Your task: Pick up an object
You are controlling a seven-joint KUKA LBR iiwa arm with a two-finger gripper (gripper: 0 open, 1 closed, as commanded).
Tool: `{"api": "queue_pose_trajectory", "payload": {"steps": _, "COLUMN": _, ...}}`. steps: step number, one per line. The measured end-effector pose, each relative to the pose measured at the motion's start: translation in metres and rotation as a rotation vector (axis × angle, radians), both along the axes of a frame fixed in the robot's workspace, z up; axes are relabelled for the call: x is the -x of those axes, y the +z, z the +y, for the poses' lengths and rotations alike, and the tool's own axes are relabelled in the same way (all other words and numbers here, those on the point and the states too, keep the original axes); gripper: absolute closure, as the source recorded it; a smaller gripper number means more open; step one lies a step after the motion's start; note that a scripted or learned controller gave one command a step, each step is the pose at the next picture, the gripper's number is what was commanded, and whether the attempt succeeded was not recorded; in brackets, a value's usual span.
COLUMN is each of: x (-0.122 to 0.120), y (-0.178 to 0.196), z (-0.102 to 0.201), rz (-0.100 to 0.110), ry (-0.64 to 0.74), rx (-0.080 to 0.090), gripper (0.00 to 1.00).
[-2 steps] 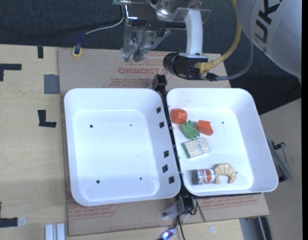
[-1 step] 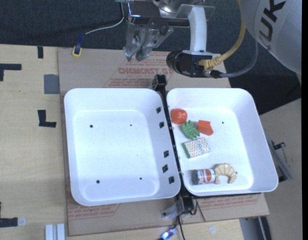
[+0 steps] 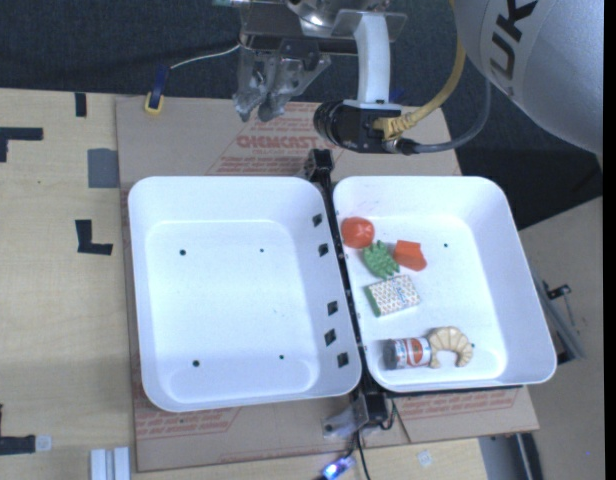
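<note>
We are looking down at five small items sitting in the right bin: a red tomato, a green leafy piece, an orange-red wedge, a pale speckled cracker-like block, and a small can lying on its side with its long axis running left to right, touching a tan croissant. The block is lying tilted, its long axis rising toward the right. The left bin is sitting beside it on cardboard over a wooden bench. The gripper is hanging above the cardboard behind the left bin, holding nothing; we cannot tell its opening.
</note>
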State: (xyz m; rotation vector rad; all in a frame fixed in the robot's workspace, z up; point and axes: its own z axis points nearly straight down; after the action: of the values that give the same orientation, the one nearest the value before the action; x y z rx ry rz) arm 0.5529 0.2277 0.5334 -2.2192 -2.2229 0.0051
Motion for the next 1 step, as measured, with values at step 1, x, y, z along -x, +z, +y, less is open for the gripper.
{"api": "queue_pose_trajectory", "payload": {"steps": 1, "x": 0.0002, "y": 0.0111, "z": 0.0002, "rz": -0.001, "ry": 0.001, "rx": 0.000, "gripper": 1.00}}
